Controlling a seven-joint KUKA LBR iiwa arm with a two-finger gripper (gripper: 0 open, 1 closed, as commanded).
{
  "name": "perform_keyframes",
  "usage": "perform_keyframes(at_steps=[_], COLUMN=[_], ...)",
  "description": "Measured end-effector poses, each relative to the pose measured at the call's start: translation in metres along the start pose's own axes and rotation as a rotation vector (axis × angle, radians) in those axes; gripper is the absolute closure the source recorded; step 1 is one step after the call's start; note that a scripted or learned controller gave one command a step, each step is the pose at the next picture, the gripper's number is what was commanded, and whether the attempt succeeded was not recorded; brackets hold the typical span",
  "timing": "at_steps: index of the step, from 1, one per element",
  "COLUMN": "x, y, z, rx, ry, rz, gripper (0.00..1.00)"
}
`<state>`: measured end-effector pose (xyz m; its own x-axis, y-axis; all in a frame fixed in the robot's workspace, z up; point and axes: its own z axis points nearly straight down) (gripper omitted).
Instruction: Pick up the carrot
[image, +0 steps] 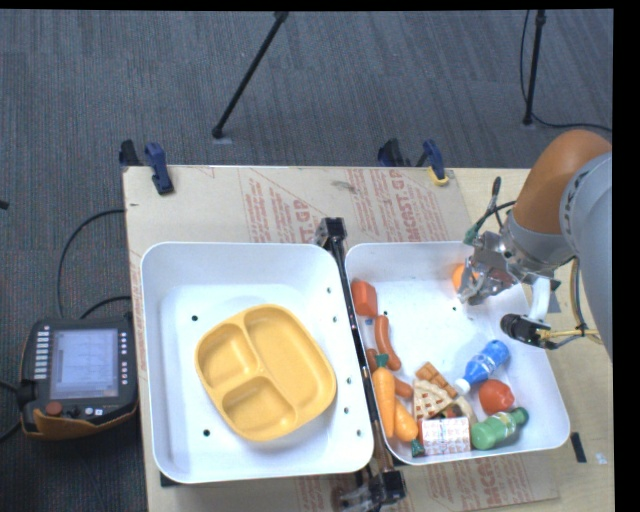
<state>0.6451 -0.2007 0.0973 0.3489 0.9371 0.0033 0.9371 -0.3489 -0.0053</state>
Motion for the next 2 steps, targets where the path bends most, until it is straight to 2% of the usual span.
perform_keyframes(at_steps=[1,2], x=[-0.012,-0.010], y=[-0.038,-0.014], z=[0.010,-0.048], rx=[-0.003,-0.005], ry=[-0.003,-0.003], rz=[-0.352,-0.003], gripper=[1.00,1.00])
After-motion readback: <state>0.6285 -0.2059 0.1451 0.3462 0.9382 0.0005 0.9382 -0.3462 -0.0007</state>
